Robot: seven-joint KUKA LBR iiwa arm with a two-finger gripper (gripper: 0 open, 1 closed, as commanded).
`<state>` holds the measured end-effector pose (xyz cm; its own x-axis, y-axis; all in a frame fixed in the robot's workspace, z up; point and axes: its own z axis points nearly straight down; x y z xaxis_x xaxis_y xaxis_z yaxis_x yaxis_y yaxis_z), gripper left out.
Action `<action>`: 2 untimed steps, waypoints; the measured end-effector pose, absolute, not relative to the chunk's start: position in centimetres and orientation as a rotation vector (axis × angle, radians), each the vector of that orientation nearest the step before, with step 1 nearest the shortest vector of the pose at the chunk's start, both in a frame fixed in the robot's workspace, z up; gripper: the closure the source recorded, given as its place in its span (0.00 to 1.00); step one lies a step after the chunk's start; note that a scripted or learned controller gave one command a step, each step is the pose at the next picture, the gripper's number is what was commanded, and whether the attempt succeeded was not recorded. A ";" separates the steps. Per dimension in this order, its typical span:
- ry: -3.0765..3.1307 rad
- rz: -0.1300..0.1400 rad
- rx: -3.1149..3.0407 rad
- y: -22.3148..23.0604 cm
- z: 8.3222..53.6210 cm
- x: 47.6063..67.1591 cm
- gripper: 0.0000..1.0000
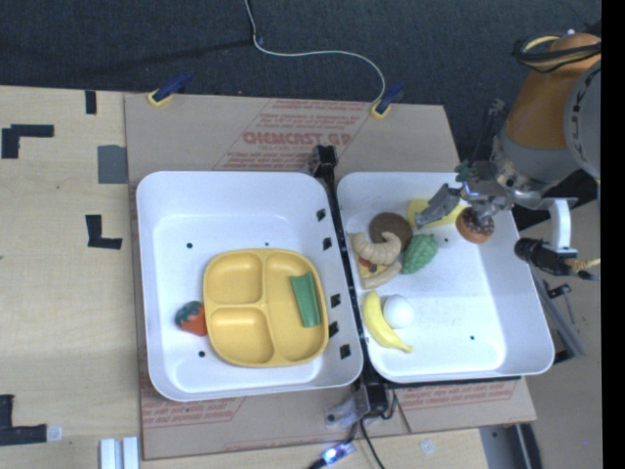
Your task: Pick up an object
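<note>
Hovering at the frame's right, the gripper (451, 201) stood over the right bin (508, 306); I could not tell its grip. Toy food (391, 247) lay clustered just left. I judged the descent still pending.

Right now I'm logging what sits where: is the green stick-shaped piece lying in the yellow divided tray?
Yes, the green stick-shaped piece lies in the right compartment of the yellow divided tray in the left white bin.
</note>
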<state>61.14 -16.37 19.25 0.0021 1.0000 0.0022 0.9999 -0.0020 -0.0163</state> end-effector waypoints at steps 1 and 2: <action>-2.222 0.002 -2.219 -16.3 20.2 61.5 0.00; -2.220 0.007 -2.216 -15.9 14.0 60.8 0.00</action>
